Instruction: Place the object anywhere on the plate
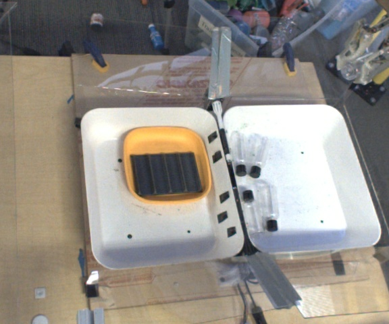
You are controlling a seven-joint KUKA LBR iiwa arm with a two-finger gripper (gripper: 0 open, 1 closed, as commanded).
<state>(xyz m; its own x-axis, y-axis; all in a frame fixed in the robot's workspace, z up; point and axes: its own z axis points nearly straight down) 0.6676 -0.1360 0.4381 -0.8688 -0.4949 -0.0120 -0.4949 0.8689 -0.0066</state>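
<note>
Two bins sit side by side on the bench: the left bin (107,235) holds a plate (135,144) toward its back, and a ridged slab (166,174) lies on that plate; the right bin (316,181) holds several small vials (252,160) along its left wall, close to the divider (223,174) between the bins. Behind the bins stands a tub of clutter (269,5).

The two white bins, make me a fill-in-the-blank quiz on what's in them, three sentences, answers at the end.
1. The orange plate sits in the ____ bin.
2. The dark ribbed block lies ____ the plate.
3. The clear black-capped vials lie in the right bin, near its ____ wall.

Answers: left; on; left
</note>
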